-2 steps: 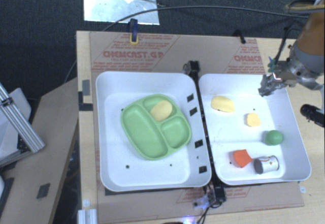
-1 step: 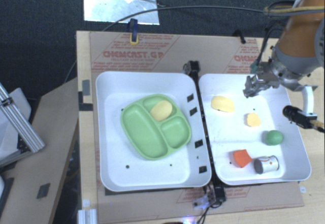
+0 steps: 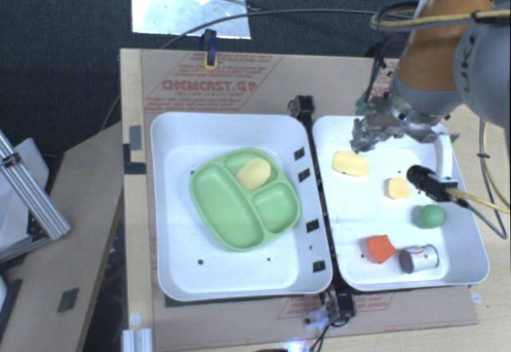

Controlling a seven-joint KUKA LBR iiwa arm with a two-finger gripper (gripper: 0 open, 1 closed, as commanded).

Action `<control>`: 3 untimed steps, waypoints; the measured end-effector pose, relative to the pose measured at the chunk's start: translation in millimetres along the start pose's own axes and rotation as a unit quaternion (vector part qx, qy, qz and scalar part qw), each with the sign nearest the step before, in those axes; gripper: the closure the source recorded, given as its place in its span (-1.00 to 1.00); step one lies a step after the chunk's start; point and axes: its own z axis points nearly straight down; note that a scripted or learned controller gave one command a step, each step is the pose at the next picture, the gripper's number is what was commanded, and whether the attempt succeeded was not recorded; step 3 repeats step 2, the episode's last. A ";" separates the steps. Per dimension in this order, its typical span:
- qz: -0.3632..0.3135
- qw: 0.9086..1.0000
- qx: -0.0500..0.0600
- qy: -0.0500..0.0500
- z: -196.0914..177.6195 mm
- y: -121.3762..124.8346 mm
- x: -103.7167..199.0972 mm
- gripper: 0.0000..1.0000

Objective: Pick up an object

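Yellow piece [image 3: 350,164] in right bin [image 3: 351,263] sits unlifted under tool [image 3: 366,139]; can't tell finger state, pick not done.

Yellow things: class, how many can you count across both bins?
3. One yellow lump lies in the green tray's upper compartment in the left bin. Two lie in the right bin: a yellow piece just under the end effector, and a smaller yellow block.

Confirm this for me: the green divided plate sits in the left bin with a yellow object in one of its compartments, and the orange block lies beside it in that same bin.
Not quite. The camera view shows the orange block in the right bin, near a small metal can. The green divided plate with the yellow object is in the left bin.
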 end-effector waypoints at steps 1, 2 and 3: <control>0.000 1.000 0.000 0.000 6.5 2.6 62.1 1.00; 0.000 1.000 -0.001 0.000 13.2 10.8 112.9 1.00; 0.000 1.000 -0.001 0.000 13.2 10.8 112.9 1.00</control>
